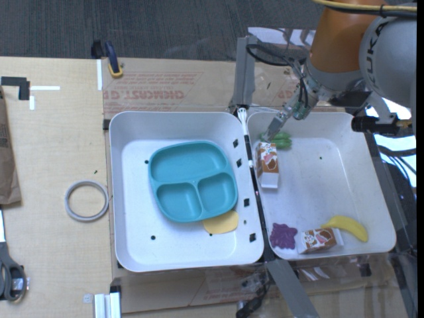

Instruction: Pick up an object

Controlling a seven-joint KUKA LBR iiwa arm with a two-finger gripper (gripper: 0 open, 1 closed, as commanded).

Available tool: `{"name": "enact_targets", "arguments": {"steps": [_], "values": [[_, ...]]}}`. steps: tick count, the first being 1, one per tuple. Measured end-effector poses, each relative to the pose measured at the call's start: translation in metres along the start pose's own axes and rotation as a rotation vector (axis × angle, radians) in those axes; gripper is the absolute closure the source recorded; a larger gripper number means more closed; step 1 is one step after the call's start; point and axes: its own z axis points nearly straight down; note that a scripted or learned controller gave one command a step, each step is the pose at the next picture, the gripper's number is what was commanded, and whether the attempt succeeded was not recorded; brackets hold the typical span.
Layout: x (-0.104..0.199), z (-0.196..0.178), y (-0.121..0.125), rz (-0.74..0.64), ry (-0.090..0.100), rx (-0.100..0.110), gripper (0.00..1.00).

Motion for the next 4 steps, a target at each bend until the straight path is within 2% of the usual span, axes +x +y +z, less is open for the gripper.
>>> {"name": "enact_targets", "arguments": {"steps": [1,2,3,4], "values": [[-0.001,-0.007,0.0,0.0,0.0,0.001,1.0],[-0.001,-0.007,0.0,0.0,0.0,0.001,0.0],[0.004,-0.022,-0.014,0.069,0.002,0.0,0.0],[0.003,-0.028,-0.014,0.068,0.002,0.001,1.0]]}}
